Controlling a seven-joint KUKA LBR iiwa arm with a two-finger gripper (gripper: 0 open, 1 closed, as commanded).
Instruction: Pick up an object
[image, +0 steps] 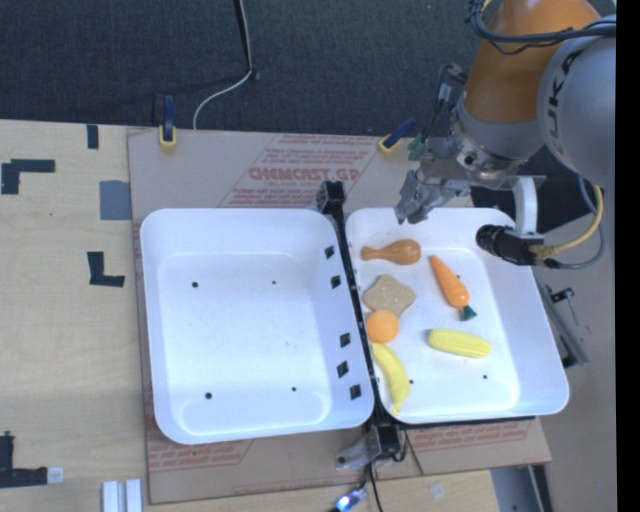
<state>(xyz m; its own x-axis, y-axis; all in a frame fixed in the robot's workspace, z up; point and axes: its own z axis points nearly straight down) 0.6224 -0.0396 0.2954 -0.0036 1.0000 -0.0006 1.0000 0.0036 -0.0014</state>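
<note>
Nearest the camera, the right bin (540, 400) holds all the pickable things. A banana (391, 373) lies along its near-left side by the divider, with an ear of corn (459, 344) to its right. A little farther back sits an orange ball (382, 326), touching a tan slice of bread (388, 295) just beyond it. Right of the bread lies a carrot (451, 282), slanting near-right. Farthest of the toys is a brown drumstick (393, 252), close to the bin's far-left corner. The left bin (240, 320) shows bare white floor with a few dark dots.

Above the right bin's far rim hangs the gripper (413, 208) — just beyond the drumstick and a touch right of it, apart from every toy. Its fingers (409, 205) point down and look close together with nothing between them, though from this angle I cannot tell for sure whether they are pressed together or parted.

As a judgement, the step in hand is the approach: nothing is grasped. The drumstick is the nearest candidate, so the next move likely calls for parting the fingers, shifting slightly nearer, and descending across its narrow shaft.

Readable writing: faded red print on the cardboard (290, 175) beyond the bins — too washed out to read surely — and part of the KUKA lettering (590, 95) on the grey arm (590, 110).
</note>
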